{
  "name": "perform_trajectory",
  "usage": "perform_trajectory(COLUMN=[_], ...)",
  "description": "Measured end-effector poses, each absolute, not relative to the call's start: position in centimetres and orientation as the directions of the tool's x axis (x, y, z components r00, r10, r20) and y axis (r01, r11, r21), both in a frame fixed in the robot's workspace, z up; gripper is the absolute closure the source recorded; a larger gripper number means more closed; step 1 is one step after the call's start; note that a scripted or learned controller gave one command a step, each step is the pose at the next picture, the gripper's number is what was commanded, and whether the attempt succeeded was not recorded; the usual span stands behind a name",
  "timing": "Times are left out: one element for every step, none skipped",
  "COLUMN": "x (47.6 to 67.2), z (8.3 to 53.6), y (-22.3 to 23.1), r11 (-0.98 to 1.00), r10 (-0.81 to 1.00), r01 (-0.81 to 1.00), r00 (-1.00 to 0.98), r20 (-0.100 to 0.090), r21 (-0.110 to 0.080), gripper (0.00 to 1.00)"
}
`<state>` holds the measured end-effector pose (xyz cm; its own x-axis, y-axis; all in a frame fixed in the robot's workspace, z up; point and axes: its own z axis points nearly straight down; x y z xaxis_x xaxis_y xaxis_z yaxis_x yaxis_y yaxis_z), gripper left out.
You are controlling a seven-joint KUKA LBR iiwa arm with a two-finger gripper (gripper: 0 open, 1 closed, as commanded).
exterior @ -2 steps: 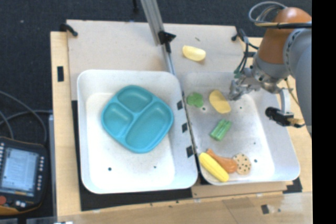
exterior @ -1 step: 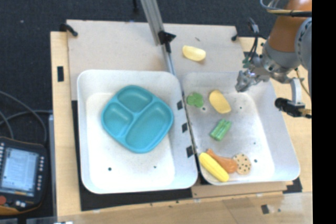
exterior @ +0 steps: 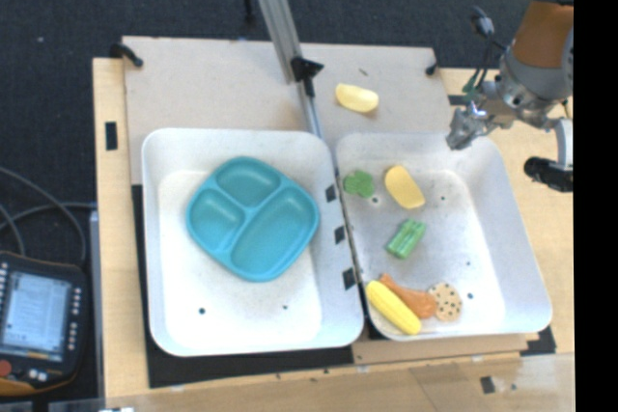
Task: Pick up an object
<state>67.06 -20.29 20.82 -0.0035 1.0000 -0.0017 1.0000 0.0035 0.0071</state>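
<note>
Gripper (exterior: 463, 132) sits over the right bin's (exterior: 502, 207) top right corner, nothing in it, toys down in the bin: yellow piece (exterior: 404, 187), green block (exterior: 407, 238), corn (exterior: 393, 307).

I see my arm (exterior: 541, 34) coming in from the right edge of the camera view, near the top. Its orange band sits high at that edge, with the grey wrist section just below it, slanting down and to the left. A looped cable arches over the top of the arm. The gripper (exterior: 462, 132) hangs at the end of the wrist, pointing down and left, its tip over the far right corner of the right bin (exterior: 502, 207), about at the rim. I see nothing between its tips. The gripper is small and dark from here, and I cannot make out how it is set.
</note>
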Motion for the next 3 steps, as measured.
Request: perform_trajectory(x=[67.5, 65.6, 63.8], z=[25.4, 26.4, 26.5], y=[-20.8, -16.0, -10.8], r11=[0.005, 0.006, 0.006], r10=[1.0, 1.0, 1.0], r01=[1.0, 1.0, 1.0], r00=[-0.005, -0.006, -0.006], r20=[-0.002, 0.0, 0.001], r21=[0.007, 0.002, 0.0], gripper=[1.0, 1.0, 1.0])
